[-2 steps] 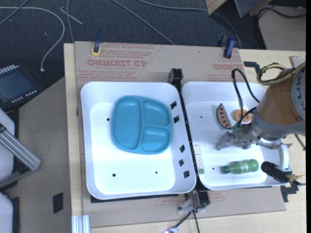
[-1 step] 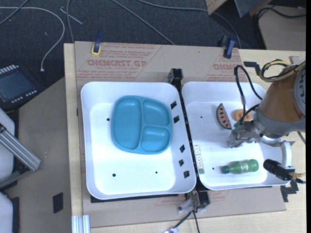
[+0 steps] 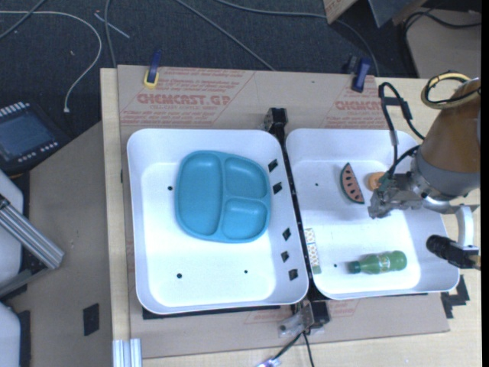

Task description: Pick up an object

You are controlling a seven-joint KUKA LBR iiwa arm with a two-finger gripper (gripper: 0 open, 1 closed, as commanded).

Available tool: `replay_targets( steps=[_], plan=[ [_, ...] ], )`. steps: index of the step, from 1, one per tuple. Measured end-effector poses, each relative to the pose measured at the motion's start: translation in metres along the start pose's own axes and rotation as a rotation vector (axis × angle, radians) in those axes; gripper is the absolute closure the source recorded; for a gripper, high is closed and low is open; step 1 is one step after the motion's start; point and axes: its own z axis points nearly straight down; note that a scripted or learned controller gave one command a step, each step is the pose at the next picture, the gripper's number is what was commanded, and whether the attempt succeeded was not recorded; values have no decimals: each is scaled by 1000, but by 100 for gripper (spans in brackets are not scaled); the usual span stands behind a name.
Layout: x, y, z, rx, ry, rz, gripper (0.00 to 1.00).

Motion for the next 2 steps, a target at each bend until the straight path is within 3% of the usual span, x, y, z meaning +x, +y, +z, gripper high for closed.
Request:
replay_targets(
  steps=[2],
  plan=[
    [6,8,-103,0,0,0,100]
  ],
)
